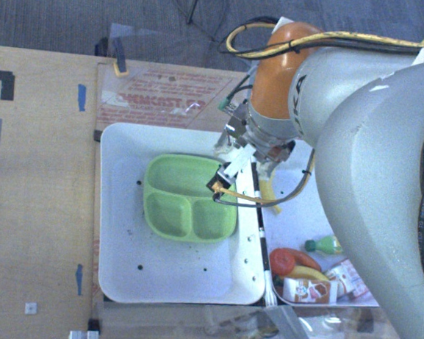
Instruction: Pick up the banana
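The banana (268,194), a slim yellow piece, hangs at a slant below my gripper (265,170), over the rim between the two bins. Its upper end sits between the dark fingers (260,164), and its lower end points down and to the right, off the bin floor. The gripper is shut on it. The orange band and grey wrist (278,75) stand above and hide the back of the gripper. A white and black tab with a thin cable (226,177) hangs from the wrist over the green tray's right edge.
A green three-part tray (171,213) lies in the left bin (119,216). The right bin (302,188) holds a red piece (285,258), a curved yellow piece (308,272), a green bottle (325,246) and small cartons (312,290) near its front. The big grey arm covers the right side.
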`<state>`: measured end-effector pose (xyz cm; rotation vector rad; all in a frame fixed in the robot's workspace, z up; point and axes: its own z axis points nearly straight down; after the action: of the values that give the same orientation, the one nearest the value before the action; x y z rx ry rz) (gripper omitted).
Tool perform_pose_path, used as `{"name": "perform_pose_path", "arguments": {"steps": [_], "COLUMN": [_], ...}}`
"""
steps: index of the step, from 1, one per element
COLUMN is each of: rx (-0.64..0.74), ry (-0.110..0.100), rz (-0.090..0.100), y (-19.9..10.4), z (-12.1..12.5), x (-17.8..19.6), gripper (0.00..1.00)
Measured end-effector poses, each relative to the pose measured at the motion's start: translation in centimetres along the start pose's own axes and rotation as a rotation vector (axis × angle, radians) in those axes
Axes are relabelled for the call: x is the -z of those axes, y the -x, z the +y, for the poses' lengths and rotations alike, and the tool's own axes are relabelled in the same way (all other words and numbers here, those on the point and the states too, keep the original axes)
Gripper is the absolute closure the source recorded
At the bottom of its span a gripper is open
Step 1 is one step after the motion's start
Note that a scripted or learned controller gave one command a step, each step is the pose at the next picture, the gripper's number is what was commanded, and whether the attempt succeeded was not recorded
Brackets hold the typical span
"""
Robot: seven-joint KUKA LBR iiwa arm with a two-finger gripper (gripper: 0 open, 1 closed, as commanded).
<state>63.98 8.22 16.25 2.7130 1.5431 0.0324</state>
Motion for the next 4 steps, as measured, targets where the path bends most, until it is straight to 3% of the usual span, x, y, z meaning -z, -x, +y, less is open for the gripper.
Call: {"name": "perform_pose_path", "arguments": {"steps": [1, 2, 3, 4], "rx": [0.136, -0.334, -0.333, -0.391], "ry": [-0.033, -0.035, -0.041, -0.034], "rz": [-0.010, -0.021, -0.031, -0.002], "y": [0.8, -2.4, -2.2, -2.3], "z": [-1.8, -6.0, -6.2, -3.3], "x": [1.9, -4.9, -4.8, -6.4], "gripper": [0.00, 0.00, 1.00, 1.00]}}
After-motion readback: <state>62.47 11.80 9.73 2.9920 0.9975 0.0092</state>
